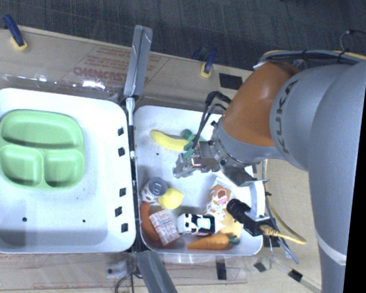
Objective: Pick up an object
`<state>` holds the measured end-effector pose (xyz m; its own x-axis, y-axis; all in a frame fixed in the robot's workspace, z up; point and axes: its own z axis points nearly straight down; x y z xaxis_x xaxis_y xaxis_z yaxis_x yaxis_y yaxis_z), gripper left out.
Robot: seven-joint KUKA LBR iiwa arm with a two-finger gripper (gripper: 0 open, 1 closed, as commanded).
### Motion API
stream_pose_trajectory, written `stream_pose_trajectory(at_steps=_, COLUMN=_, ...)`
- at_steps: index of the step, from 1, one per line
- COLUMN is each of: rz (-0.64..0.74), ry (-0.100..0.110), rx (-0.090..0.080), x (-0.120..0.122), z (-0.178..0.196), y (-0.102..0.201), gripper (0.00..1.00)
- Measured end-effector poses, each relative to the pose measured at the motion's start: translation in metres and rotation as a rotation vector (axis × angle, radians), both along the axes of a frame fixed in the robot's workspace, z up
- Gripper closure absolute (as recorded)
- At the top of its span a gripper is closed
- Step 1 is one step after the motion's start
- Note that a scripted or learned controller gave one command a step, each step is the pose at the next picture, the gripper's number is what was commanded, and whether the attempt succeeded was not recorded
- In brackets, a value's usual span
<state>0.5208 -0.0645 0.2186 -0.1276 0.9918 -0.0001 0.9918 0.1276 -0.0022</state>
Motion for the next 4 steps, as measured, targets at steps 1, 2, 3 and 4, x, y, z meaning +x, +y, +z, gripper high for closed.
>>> stream_pose_trajectory(at_steps=1, rz=0.000, ry=0.001, rx=0.000, x=0.000, z=0.000, y=0.000, gripper=0.00)
stream_pose_trajectory(at_steps=2, rz=0.125, ry=0.003, rx=0.001, x=-0.038, z=-0.012, y=0.007, gripper=0.00)
stream_pose_trajectory(at_steps=3, rz=0.142, ry=0.001, rx=0.000, x=-0.043, z=-0.029, y=0.040, gripper=0.00)
stream_pose_trajectory(at_steps=4, rz=0.190, ry=0.000, rx=0.000, x=0.038, z=-0.029, y=-0.011, gripper=0.00)
